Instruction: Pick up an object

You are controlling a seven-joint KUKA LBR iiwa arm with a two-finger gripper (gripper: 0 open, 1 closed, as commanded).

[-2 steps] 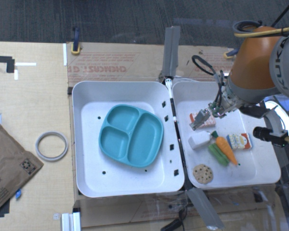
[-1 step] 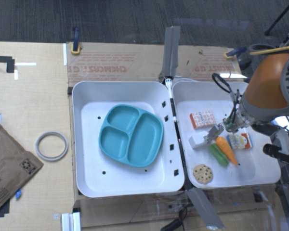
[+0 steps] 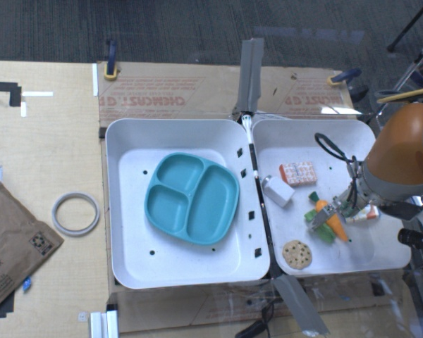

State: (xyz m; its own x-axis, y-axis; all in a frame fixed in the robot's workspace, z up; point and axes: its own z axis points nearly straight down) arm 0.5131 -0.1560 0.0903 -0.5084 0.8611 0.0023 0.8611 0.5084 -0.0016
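Crowded near the right bin's (image 3: 268, 136) right wall: carrot (image 3: 331, 222), cookie (image 3: 297, 254), wrapped block (image 3: 277, 191), patterned box (image 3: 298, 173); open floor toward the far wall. Gripper (image 3: 347, 207) low beside the carrot, reaching from the right. Finger state: cannot tell.

Red print "CHEMCAT GF…" reads upside down on the cardboard sheet (image 3: 197, 90) behind the left bin (image 3: 120, 189). "BOX" shows on the brown carton (image 3: 14, 245) left of that bin.
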